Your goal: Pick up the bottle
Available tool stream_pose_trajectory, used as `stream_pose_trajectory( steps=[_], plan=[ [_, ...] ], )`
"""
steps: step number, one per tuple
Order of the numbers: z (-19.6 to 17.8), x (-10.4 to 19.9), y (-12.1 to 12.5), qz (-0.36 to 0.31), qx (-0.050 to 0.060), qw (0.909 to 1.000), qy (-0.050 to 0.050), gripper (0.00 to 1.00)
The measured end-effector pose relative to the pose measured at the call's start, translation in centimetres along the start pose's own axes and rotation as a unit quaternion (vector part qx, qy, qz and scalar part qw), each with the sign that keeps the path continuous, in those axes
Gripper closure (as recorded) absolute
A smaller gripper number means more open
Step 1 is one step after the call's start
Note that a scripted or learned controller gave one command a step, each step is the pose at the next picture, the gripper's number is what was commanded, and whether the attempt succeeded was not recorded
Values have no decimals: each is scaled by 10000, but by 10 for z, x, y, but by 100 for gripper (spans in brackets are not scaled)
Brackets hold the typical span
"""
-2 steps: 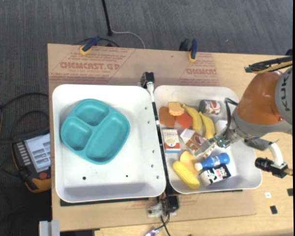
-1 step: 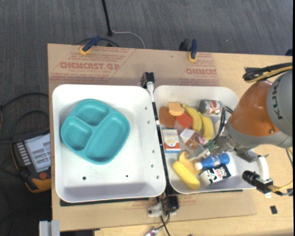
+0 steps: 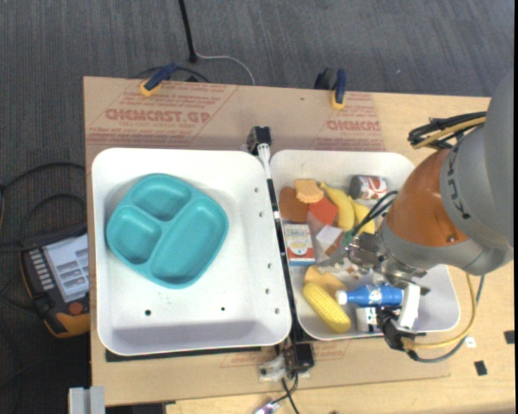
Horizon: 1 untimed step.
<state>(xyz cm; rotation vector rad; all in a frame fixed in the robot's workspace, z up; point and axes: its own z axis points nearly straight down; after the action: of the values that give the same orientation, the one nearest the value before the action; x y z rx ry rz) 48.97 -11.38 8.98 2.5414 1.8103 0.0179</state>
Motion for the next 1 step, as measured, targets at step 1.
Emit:
stream_pose_trajectory(
  steps=[1],
  plan=[
    [2,-58,19,708,49,9975,12,0]
  ],
)
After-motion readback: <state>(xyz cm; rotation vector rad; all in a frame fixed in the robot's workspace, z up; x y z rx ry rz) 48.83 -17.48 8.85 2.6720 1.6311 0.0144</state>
